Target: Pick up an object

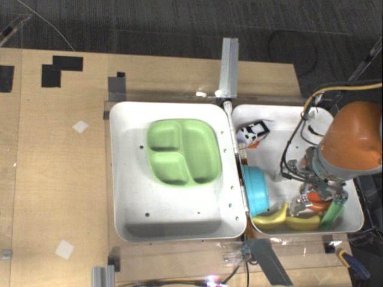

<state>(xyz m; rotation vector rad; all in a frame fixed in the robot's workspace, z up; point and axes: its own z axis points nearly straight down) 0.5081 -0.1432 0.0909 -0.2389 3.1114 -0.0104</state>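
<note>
The arm [353, 139] is reaching down into the right bin [281, 115] near the tabletop's right edge. Its end effector [314, 199] is hanging just above the banana [287, 219] at the bin's near wall; finger state cannot be determined.

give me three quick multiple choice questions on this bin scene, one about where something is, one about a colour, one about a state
1. Where is the green divided tray?
A. in the left bin
B. in the right bin
C. on the bare bench

2. What colour is the round dish leaning at the right bin's left wall?
A. red
B. blue
C. white

3. How does the green divided tray lie?
A. flipped face down
B. standing on edge
C. flat, compartments facing up

Answers: 1 A, it sits inside the left bin. 2 B, the dish is light blue, next to the banana. 3 C, all three compartments are open to the camera.
</note>
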